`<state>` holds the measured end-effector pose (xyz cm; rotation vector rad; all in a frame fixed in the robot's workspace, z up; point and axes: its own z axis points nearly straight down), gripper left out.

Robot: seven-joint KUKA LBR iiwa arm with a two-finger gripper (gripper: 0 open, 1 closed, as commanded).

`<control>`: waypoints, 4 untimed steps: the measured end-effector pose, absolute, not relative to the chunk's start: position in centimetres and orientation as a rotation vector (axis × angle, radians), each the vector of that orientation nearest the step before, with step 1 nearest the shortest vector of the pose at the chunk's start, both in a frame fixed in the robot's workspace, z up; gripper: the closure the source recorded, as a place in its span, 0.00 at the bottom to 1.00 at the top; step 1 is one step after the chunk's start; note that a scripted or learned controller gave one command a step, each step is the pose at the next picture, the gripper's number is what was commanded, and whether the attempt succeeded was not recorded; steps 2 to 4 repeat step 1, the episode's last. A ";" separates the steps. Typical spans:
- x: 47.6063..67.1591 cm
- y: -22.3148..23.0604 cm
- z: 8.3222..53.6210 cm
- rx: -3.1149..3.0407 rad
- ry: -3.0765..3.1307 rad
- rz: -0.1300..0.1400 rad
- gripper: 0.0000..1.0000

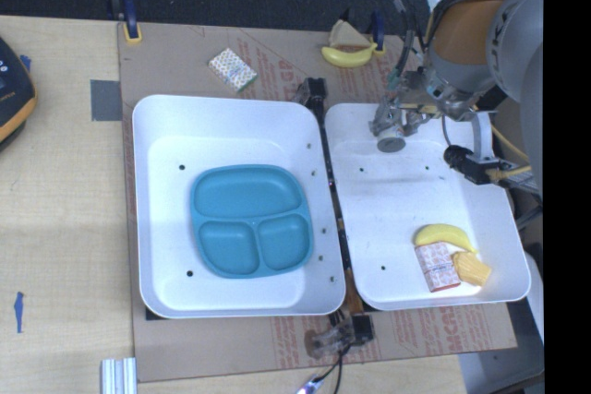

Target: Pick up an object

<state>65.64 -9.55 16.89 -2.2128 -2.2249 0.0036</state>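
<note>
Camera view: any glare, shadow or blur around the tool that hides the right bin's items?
Camera view: tool looks soft and small, casting a grey shadow on the right bin; banana and packet evenly lit, fairly sharp, no glare.

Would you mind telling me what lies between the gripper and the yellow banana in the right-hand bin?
In the camera view, only bare white bin floor lies between the gripper and the banana.

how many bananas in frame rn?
2. One yellow plastic banana lies in the right white bin, near its front right corner beside a red-and-white packet. The other yellow banana lies outside the bins on the brown board behind them.
</note>
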 end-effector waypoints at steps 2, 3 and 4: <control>62.1 -5.4 19.2 -2.212 -2.227 0.005 1.00; 62.1 -5.4 19.2 -2.212 -2.227 0.005 1.00; 62.1 -5.4 19.2 -2.212 -2.227 0.005 1.00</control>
